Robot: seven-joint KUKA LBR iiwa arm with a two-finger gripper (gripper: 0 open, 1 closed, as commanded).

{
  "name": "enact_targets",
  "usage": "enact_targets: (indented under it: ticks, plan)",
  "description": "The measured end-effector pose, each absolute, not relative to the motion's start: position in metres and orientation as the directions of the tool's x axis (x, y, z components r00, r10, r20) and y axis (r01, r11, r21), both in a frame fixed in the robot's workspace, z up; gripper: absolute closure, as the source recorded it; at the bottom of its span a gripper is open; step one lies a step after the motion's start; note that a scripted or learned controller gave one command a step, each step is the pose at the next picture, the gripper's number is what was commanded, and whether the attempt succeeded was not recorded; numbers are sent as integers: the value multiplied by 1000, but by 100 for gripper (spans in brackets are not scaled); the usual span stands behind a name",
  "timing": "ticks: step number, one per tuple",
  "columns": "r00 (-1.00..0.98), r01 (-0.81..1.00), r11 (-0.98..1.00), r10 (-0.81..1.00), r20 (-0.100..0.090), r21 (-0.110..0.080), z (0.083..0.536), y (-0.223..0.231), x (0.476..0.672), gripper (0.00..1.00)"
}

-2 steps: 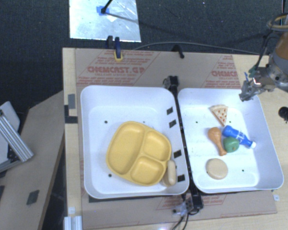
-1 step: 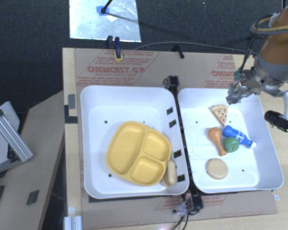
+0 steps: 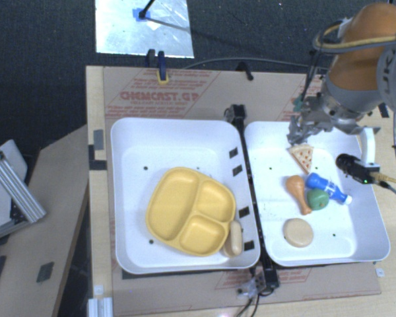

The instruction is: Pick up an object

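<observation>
The grey arm's pincer [image 3: 297,136] hangs over the far part of the right-hand shallow white bin [image 3: 377,238]; whether it is apart or together cannot be told from this slant, and nothing can be seen gripped in it. Just below its tip lies the tan wedge-shaped toy pizza slice [image 3: 303,157], flat on the bin floor, its pale face dotted with small red marks and its point turned toward the near side; whether the pincer touches it is too close to judge. Nearer the camera, an orange-brown toy drumstick [image 3: 297,192] lies beside a blue toy bottle with a white cap [image 3: 327,187], which lies on its side against a small green ball [image 3: 319,201]. A round tan disc [image 3: 297,232] sits alone near the bin's front. In the left-hand shallow white bin [image 3: 138,144], a yellow three-compartment plastic plate [image 3: 190,210] lies at a tilt, with a beige oblong roll-like toy [image 3: 234,238] touching its near right edge. Red lettering on the brown bench [image 3: 160,95] is partly covered by the bins
</observation>
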State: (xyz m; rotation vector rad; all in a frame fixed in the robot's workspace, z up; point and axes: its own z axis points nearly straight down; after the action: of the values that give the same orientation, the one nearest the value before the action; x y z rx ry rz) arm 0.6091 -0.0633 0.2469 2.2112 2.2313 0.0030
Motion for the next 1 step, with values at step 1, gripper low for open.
enact_targets:
  ticks: [1]
  plan:
    - [-9, 1000, 9, 1000, 2, 0, 233, -17, 596, 100]
